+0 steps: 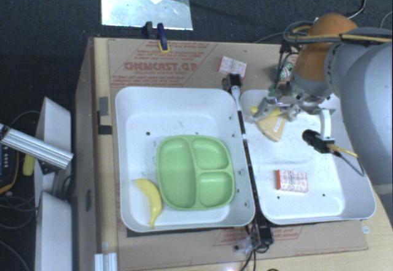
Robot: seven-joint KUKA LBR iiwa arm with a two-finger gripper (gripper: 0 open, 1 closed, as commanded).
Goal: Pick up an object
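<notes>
We see the gripper [276, 109] low in the right bin [353, 202], upper right of frame, over a pale yellow wedge [272, 127]; we cannot tell its opening or whether it grips; likely lined up to grasp.

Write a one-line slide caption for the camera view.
KUKA arm's gripper lowered over a pale yellow wedge in the right bin; green divided plate and banana in the left bin.

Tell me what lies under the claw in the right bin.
A pale yellow wedge, like cheese, lies under the claw in the right bin. Its upper part is covered by the claw, so contact cannot be judged.
</notes>
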